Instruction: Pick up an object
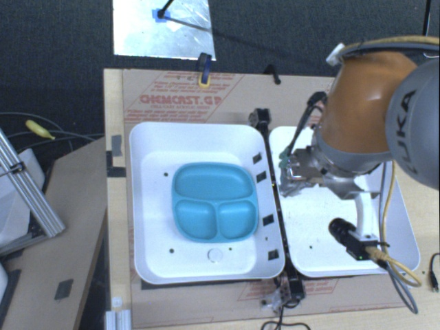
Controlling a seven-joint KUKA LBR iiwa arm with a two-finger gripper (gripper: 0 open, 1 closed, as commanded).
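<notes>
Progress looks slight: the blue divided plate (213, 202) lies flat in the middle of the left bin (148, 184), not lifted. Over the right bin (405, 253), by its left wall, hangs the gripper (294, 174); I cannot tell its opening or any load.

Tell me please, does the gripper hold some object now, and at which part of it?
It cannot be told. The gripper hangs over the right bin near the divider, and its tips are too unclear. The blue tray lies untouched in the left bin.
</notes>
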